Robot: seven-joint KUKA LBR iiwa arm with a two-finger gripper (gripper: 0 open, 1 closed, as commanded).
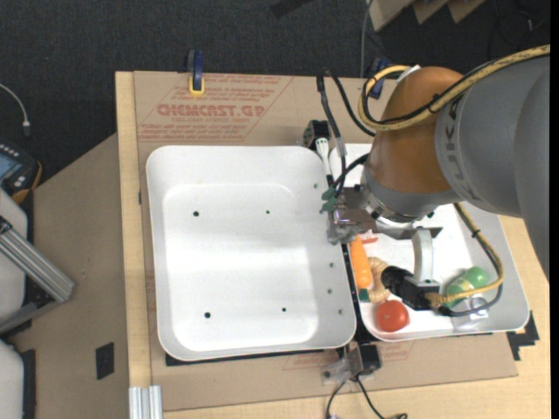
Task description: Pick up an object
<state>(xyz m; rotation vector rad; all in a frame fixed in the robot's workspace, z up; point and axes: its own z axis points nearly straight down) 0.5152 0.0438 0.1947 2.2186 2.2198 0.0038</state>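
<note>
Gripper [343, 225] state: can't tell. Orange stick [358, 264] lies just beside it; centre over it, approach vert., avoid bin wall [342, 273].

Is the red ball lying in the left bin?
No, the red ball lies in the right bin, near its front edge and close to the orange stick.
</note>
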